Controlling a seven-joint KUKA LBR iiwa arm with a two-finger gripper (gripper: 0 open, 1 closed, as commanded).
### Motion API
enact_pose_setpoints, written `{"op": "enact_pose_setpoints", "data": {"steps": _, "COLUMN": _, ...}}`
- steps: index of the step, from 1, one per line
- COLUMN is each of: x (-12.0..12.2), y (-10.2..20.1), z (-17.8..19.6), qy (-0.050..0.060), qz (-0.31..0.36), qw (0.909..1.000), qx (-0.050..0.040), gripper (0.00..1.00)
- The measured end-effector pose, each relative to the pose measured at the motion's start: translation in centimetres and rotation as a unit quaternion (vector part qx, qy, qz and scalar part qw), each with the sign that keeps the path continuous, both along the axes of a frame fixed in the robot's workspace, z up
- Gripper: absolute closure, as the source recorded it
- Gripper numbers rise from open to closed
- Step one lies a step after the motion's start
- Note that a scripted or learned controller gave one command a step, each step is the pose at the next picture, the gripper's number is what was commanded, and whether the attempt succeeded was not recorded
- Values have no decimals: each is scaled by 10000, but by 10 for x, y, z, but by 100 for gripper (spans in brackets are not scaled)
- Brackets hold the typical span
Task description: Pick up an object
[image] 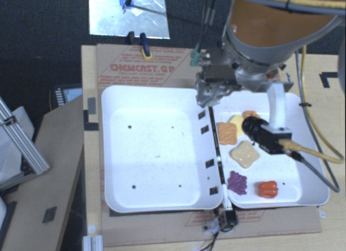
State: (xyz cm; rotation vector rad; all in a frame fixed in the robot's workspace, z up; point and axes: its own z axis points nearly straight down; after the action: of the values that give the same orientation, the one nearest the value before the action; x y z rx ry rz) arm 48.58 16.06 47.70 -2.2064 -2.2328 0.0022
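Observation:
The right bin (311, 185) holds several toy foods: an orange waffle-like square (227, 132), a pale bread slice (245, 154), a purple grape bunch (237, 182), a red pepper (268, 189), and a yellow piece (237, 120) beside an orange piece (250, 115), both partly hidden. My gripper (208, 97) hangs over the divider at the far end of the bins, above and left of the waffle. No object shows in it.
The left bin (148, 155) sits beside the right one. A black cylindrical part with a cable (265, 134) on the arm overhangs the right bin. Cardboard (140, 66) lies under both bins; a shiny plate (130, 6) lies beyond.

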Motion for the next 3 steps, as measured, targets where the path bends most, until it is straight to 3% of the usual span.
{"op": "enact_pose_setpoints", "data": {"steps": 1, "x": 76, "y": 45, "z": 25, "qy": -57, "qz": -28, "qw": 10000, "qx": 9, "gripper": 100}}
{"op": "enact_pose_setpoints", "data": {"steps": 2, "x": 14, "y": 70, "z": 60, "qy": -27, "qz": -19, "qw": 10000, "qx": 10, "gripper": 100}}
{"op": "enact_pose_setpoints", "data": {"steps": 3, "x": 116, "y": 47, "z": 59, "qy": -55, "qz": -68, "qw": 10000, "qx": 4, "gripper": 100}}
